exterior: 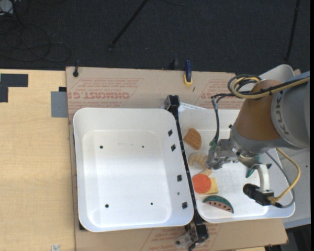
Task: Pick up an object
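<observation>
Two white bins sit side by side on a sheet of cardboard (125, 88): the left bin (89, 140) and the right bin (235, 216), parted by a black divider (180, 156). One arm (267, 114) leans over the right bin from the right, and its gripper (215, 158) hangs low among the toys, its tip just beside a pale ridged piece (198, 160).

Four small things can be counted in the right bin. One tan cookie-shaped piece (193, 138) lies near the divider, toward the back. One pale ridged piece lies below it, partly covered by the gripper. One red round piece (201, 183) rests against a yellow block (212, 186), the two touching. One watermelon slice (220, 204), green-rimmed, lies near the front edge, apart from the rest.

The gripper's fingers are dark, small and tangled with cables (215, 124), so I cannot tell whether they are spread or closed, nor whether anything is between them. The arm's body hides the right half of the right bin. A blue clamp (188, 72) stands at the cardboard's back edge.
</observation>
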`<state>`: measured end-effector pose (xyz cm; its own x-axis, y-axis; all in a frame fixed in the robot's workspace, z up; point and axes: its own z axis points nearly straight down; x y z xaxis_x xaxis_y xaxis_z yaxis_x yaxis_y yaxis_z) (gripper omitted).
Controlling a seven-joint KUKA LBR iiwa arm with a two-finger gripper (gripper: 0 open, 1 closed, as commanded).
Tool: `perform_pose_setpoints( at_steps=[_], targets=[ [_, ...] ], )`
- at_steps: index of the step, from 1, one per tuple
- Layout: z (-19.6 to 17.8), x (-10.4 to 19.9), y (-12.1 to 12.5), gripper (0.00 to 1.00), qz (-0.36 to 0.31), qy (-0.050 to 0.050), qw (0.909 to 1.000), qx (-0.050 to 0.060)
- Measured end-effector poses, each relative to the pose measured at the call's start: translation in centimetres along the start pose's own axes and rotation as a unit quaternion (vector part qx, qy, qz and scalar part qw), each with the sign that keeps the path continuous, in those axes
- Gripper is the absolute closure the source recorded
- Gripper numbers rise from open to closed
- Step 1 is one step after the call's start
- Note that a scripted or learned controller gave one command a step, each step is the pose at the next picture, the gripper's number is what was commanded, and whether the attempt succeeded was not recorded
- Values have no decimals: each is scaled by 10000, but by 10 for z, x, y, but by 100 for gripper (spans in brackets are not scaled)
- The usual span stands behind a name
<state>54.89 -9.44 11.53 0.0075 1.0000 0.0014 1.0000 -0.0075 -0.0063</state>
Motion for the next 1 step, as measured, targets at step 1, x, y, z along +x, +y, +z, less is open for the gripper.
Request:
perform_pose_setpoints(
  at_steps=[1],
  targets=[
    [0, 0, 0, 0, 5, 0, 10000, -1]
  ],
)
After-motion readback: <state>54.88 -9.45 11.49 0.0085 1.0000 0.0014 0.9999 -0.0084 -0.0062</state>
